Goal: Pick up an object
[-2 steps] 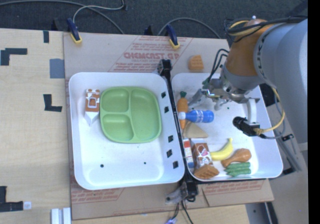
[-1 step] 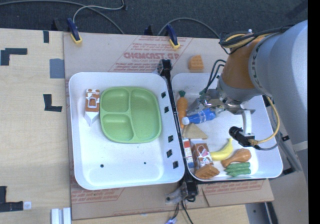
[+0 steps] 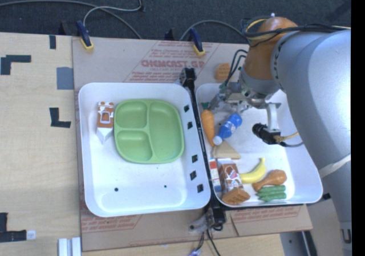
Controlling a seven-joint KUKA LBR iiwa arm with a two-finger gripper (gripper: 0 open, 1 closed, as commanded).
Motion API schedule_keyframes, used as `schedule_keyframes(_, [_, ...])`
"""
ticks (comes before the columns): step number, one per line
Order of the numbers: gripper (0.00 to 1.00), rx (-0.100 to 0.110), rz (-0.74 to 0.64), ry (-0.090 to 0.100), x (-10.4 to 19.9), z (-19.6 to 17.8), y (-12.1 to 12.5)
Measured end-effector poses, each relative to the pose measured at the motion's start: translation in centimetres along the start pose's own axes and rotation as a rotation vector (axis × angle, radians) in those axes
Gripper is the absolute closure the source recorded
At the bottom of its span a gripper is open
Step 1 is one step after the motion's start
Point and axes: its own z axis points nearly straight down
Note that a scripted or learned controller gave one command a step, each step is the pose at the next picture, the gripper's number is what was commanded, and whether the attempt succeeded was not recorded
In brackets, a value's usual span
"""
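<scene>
A wooden bench (image 3: 34, 152) topped with a cardboard sheet (image 3: 165, 61) carries two shallow white bins side by side, with dark carpet behind. At the near edge of the right bin (image 3: 302, 169), well below the gripper, lie green beans (image 3: 271, 193), a chicken drumstick (image 3: 271, 179), a banana (image 3: 254, 171), a waffle-like piece (image 3: 235, 196) and a small red-and-white carton (image 3: 229, 174). Closer to the tool, a pale wedge (image 3: 227, 150) sits just below a blue bottle (image 3: 228, 127), which lies tilted just beneath and slightly left of the gripper (image 3: 232, 101). A carrot (image 3: 207, 125) rests to the bottle's left, against the bin's dividing wall. The gripper hangs over the far part of the right bin, with the orange band (image 3: 259, 49) above it; nothing is seen between its fingers, and their spacing cannot be made out. Far to the gripper's left, the left bin (image 3: 137, 192) holds a green divided plate (image 3: 149, 130) and a second small carton (image 3: 105, 119) touching its left edge. Beyond the gripper, an orange round item (image 3: 223, 70) sits on the cardboard.
</scene>
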Motion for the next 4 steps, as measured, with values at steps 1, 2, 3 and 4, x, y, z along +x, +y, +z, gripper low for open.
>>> schedule_keyframes(1, [0.0,0.0,-0.001,0.001,-0.3,-0.1,-4.1])
schedule_keyframes(2, [0.0,0.0,0.0,0.002,-0.1,0.0,-3.0])
schedule_keyframes(3, [1.0,-0.001,-0.001,0.001,-0.1,-1.1,-3.0])
schedule_keyframes(4, [1.0,0.002,-0.002,0.003,6.9,-10.0,-5.1])
